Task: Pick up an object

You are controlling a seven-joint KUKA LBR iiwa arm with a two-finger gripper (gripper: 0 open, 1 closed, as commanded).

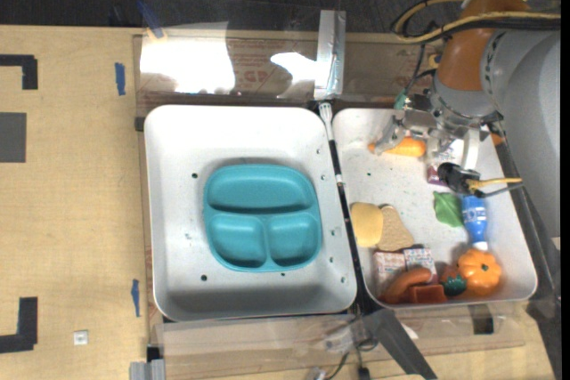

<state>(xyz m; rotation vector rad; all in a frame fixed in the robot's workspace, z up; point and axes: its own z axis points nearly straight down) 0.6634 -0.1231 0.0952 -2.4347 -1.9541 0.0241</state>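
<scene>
Orange plastic pumpkin [481, 270] sits in the near right corner of the right white bin [405, 191], beside a red-brown sausage-shaped toy [408, 282] and a small printed packet [403, 261]. Farther in lie a tan bread-slice piece [378, 225], a blue-and-white bottle [475, 218] and a green leaf-shaped toy [446, 207]. The left white bin [174, 191] holds a teal divided plastic tray [262, 213]. At the far end, the hand [426, 131] hangs over a small orange-yellow toy [410, 148]; whether it is clenched I cannot tell.
</scene>
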